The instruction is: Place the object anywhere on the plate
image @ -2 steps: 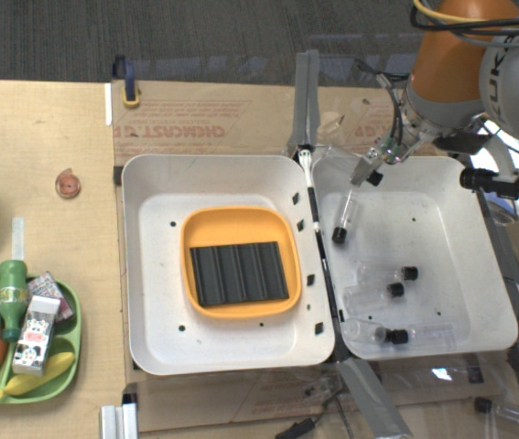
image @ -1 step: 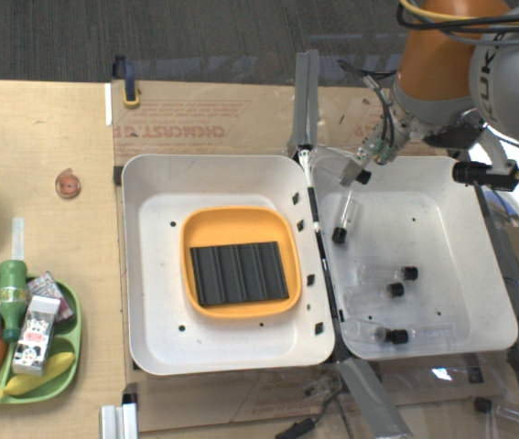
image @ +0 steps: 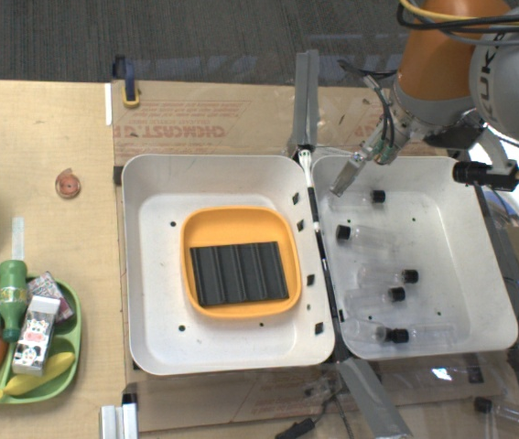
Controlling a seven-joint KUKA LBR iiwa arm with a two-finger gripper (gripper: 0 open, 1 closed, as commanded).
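pincer (image: 343, 183) over right bin's (image: 460, 337) 11 o'clock corner, finger state unclear | orange plate (image: 239, 223) centred in left bin (image: 149, 263), dark ridged block (image: 241, 273) on it

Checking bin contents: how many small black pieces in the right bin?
5 in the right bin: one top-centre, one left, two mid-right, one near front. Clear plastic may hide more.

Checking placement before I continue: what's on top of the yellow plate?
A dark ribbed block lies flat on the plate, inside its rim. The plate's middle under it is covered.
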